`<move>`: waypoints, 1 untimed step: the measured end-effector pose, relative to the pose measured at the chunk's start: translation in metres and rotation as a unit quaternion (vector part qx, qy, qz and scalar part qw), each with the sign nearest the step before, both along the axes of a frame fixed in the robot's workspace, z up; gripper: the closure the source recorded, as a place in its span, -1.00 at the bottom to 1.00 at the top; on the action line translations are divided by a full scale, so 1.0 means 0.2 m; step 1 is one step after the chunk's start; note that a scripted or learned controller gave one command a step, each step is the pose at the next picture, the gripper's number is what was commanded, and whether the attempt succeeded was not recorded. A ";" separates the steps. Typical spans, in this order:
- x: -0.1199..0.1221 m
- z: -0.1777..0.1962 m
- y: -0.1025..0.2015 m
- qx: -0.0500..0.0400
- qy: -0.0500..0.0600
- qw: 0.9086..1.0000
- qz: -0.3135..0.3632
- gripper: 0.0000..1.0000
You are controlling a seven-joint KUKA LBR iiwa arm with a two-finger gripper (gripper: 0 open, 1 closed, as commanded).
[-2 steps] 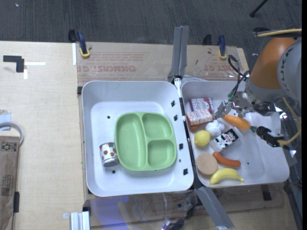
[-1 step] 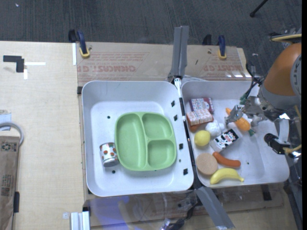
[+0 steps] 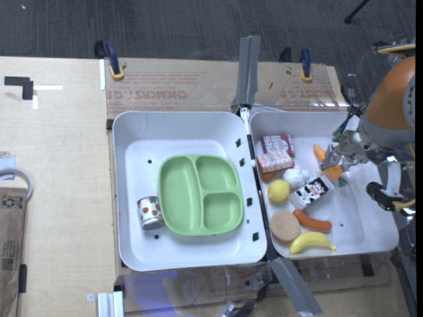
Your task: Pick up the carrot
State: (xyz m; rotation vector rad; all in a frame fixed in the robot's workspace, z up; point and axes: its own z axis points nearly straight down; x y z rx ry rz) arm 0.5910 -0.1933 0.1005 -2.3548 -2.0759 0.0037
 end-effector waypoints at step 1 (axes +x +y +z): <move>-0.03 0.64 0.29 -0.001 -0.001 1.000 0.021 1.00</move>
